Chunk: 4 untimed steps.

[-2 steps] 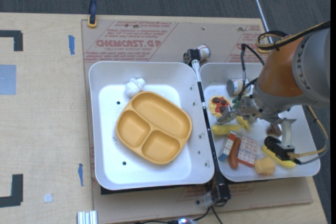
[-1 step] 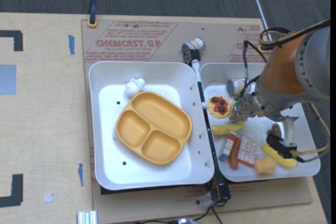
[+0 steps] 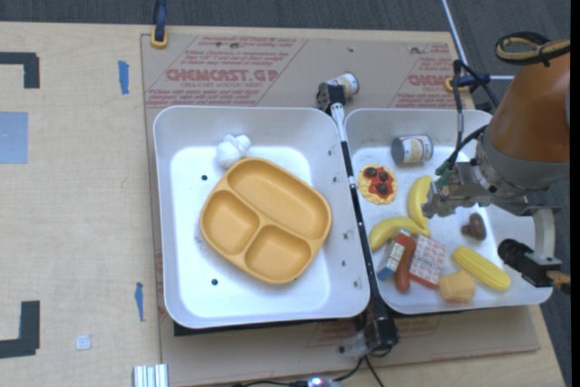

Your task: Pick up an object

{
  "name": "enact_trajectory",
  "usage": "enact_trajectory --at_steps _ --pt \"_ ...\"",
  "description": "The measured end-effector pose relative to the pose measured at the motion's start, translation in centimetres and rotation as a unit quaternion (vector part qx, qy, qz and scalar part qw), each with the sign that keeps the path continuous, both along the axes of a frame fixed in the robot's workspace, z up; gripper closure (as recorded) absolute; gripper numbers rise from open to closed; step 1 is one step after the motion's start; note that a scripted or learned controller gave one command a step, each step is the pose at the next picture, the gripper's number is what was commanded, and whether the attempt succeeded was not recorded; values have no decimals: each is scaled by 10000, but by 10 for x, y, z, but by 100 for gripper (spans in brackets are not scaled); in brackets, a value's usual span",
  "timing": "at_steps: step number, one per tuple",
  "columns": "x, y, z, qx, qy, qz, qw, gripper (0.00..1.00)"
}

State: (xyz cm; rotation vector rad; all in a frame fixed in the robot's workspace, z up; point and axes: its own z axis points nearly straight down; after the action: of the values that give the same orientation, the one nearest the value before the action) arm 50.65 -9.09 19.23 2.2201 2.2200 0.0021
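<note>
While the gripper point(image 3: 441, 197) hangs low over the right bin point(image 3: 364, 160), just beside a curved banana point(image 3: 418, 200), I cannot tell how it is set. More toy food lies near: a pizza point(image 3: 377, 182), a can point(image 3: 412, 149), corn point(image 3: 481, 268). A yellow tray point(image 3: 265, 219) sits in the left bin point(image 3: 172, 222).

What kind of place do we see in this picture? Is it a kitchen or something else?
Probably a robot test bench in a lab, not a kitchen. Two white bins are fixed on a board, toy food such as a banana lies in the right one, and a robot arm reaches in.
</note>
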Motion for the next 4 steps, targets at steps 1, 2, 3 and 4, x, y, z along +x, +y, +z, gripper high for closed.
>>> enact_trajectory --at_steps 1,2,3,4 --pt "0 0 0 2 5 0 10000 0" --pt "33 -16 -106 -2 -11 0 10000 0" --pt "34 -17 -95 -12 -31 -7 10000 100" --pt "-27 -81 -22 -4 4 -5 10000 100"
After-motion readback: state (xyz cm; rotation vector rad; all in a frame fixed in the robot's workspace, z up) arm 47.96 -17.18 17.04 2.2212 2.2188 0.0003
